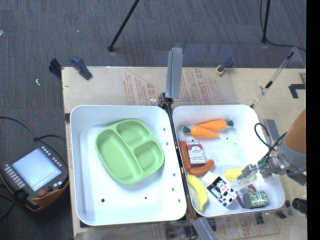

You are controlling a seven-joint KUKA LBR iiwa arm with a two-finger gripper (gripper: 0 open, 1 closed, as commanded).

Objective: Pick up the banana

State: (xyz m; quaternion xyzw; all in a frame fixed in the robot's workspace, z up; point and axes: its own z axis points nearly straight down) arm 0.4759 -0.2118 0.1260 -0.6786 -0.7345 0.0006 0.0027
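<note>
Banana [198,191]: one, yellow, lying at the near left corner of the right bin [245,115], close against the wall that divides the two bins. Just right of it sits one small carton [222,190] in black and white cow patches; its print is too small to read. Far of the banana lie two sausages [201,168] around one red packet [196,153] with a pale label I cannot make out. Two carrots [210,128] lie side by side at the far side of this bin. One green-labelled can [256,199] lies on its side in the near right corner. The gripper [248,173] hangs low just far of the can, beside a small yellow piece [233,173]; how wide its fingers stand cannot be told. The left bin [80,134] holds one green divided plate [130,150]. Red reversed lettering on the bench board [145,86] is unreadable.
</note>
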